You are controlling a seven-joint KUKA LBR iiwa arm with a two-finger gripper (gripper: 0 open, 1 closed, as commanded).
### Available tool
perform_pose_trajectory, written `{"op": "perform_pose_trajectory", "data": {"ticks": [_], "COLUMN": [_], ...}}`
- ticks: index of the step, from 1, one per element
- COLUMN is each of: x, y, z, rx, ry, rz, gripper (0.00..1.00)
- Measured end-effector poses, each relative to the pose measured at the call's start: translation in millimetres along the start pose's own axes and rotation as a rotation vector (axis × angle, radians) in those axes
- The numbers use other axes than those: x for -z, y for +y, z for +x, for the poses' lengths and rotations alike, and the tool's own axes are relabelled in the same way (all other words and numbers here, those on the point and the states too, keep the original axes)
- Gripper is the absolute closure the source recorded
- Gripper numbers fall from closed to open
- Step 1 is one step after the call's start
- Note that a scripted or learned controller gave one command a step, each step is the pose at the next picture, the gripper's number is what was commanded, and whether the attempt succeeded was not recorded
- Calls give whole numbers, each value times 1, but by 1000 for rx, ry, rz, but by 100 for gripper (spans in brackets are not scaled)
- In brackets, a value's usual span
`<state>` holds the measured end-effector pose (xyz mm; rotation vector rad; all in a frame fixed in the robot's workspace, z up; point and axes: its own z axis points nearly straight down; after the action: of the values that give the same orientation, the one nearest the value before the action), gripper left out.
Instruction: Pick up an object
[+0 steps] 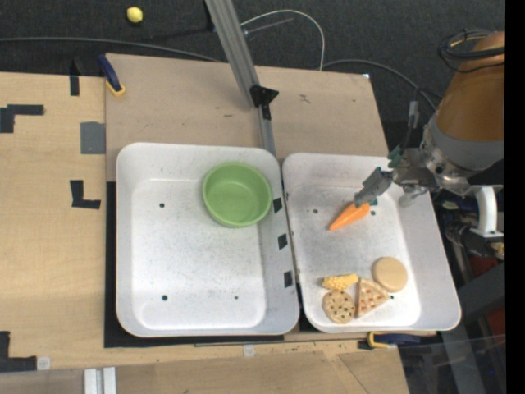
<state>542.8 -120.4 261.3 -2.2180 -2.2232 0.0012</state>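
Camera view, read from the near edge of the bench outward: the right bin (426,302) carried a cluster of toy food in its near corner, a round cracker (337,306), a pizza slice (371,296), a small corn piece (340,282) and a tan bun (390,273), packed close together, some touching. Bunched like that, they looked awkward to pick singly.

Farther in, near the middle of that bin, the carrot (350,215) lay alone, tilted, its thick end toward the far right corner. That isolation probably explained why the arm had gone there. The gripper (373,188) sat at the carrot's thick end, angled down along it. Its dark fingers merged into one shape, so how wide they stood and whether they had the carrot could not be told; the carrot appeared to rest on the bin floor.

The left bin (139,245) held a green bowl (236,193) upright near its far right corner, well apart from everything else.

Both bins were white and speckled, on a pale wooden bench (49,220) marked with dark tape. A metal pole (234,39) rose beyond the bins, cables trailed over dark carpet, and a small yellow ball (134,14) lay there.
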Motion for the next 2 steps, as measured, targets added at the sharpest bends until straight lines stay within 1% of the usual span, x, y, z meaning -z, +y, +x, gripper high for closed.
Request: {"op": "perform_pose_trajectory", "data": {"ticks": [1, 2], "x": [0, -62], "y": [0, -3], "z": [0, -6], "rx": [0, -2], "ry": [0, 1], "rz": [0, 7], "gripper": [0, 0]}}
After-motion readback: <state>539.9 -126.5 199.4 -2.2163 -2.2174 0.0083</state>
